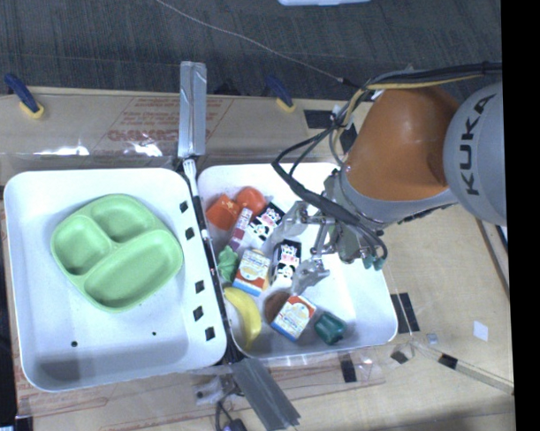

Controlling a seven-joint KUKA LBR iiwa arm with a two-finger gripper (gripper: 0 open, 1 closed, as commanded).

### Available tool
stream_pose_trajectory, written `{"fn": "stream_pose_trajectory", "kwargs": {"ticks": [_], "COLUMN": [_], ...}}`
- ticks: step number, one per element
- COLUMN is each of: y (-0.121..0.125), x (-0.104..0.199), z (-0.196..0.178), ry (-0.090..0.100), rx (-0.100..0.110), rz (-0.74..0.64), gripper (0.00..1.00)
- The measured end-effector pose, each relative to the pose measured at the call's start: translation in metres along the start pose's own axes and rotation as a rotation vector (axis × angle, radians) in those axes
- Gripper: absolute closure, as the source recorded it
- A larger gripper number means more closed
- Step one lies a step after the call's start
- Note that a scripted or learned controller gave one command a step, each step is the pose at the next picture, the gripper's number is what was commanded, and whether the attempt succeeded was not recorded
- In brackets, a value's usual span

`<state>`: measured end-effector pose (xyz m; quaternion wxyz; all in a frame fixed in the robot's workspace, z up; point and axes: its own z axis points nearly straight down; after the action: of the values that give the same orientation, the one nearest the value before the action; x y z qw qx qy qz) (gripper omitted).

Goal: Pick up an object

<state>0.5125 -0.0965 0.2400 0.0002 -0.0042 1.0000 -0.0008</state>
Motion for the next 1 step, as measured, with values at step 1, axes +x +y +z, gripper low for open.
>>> {"fn": "stream_pose_trajectory", "kwargs": {"ticks": [1], "y": [-0.0437], "x": [-0.0532], "z": [0.1195], "ry": [-0.017], "rx": [0.003], "rz": [0.057], "gripper": [0.00]}}
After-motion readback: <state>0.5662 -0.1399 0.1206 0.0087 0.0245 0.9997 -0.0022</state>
